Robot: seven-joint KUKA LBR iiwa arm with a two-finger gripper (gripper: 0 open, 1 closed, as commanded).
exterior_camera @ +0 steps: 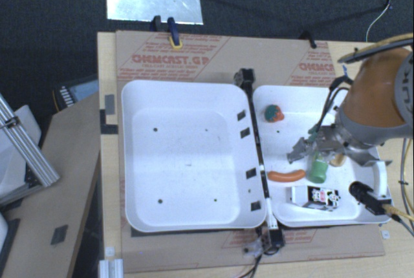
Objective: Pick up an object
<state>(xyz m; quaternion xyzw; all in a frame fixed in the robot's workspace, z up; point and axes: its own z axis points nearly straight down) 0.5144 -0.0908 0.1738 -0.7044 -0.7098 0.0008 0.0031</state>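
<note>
Hand [317, 152] hovers low in the right bin [294, 102], seemingly around a green cylinder [317, 168], though its grip cannot be told; judged mid-grasp, next calling for a firm close and lift.

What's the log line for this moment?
claw over right bin | green bottle under claw | hold unconfirmed | sausage, ball, card loose
</note>
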